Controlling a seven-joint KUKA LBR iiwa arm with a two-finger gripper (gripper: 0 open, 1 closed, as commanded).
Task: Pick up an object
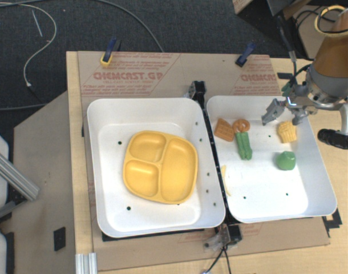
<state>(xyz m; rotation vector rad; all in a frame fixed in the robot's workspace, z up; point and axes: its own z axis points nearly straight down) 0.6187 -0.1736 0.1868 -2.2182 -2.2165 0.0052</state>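
Camera view gives you the left bin with its yellow divided plate, then the right bin, where the gripper, fingers spread apart and holding nothing, hangs over the far edge just above the yellow corn piece. Your risk is a miss. The corn sits near the bin wall, so a finger may catch the rim or push it toward the green ball, while the green cylinder, the orange ring and the orange block crowd together beyond.

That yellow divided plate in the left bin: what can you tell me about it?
The yellow plate looks like smooth, slightly glossy plastic, rounded at the corners and moulded into three shallow compartments, two smaller on the left and one larger on the right. It lies flat and right side up, slightly turned, on the floor of the left white bin, near its middle. Nothing lies on it.
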